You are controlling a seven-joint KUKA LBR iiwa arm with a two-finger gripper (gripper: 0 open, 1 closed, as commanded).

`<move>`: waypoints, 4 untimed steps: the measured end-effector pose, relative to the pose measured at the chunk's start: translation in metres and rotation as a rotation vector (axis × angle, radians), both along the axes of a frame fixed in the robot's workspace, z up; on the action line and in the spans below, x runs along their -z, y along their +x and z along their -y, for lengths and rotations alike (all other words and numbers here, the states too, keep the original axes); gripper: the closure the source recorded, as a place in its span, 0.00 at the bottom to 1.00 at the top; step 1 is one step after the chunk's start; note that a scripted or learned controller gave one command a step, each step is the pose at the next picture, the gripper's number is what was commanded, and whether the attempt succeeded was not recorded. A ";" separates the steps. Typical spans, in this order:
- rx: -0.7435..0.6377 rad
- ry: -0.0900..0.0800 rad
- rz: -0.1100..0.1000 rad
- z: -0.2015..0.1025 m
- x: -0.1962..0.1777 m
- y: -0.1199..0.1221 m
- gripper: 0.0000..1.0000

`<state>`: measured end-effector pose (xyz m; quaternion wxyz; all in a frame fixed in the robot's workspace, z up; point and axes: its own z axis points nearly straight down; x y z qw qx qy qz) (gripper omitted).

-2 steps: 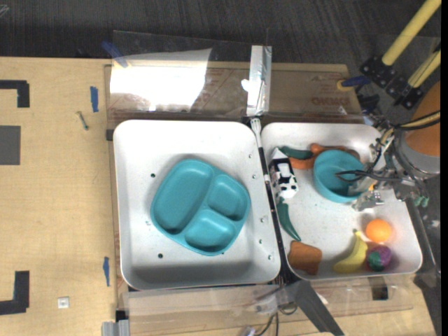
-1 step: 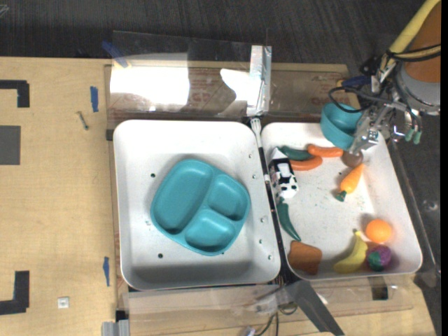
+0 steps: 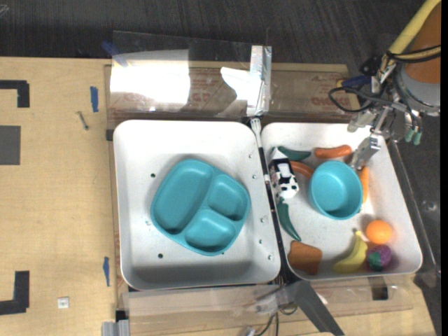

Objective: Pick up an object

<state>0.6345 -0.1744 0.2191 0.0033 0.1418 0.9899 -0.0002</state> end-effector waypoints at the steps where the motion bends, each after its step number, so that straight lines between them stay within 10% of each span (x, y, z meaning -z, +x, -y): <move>1: -0.256 0.001 -0.005 0.049 0.118 -0.009 0.00; 2: -0.211 -0.006 0.013 0.049 0.125 -0.038 0.00; 3: -0.199 -0.002 0.004 0.048 0.130 -0.017 0.00; 4: -0.202 0.004 0.015 0.042 0.114 -0.012 1.00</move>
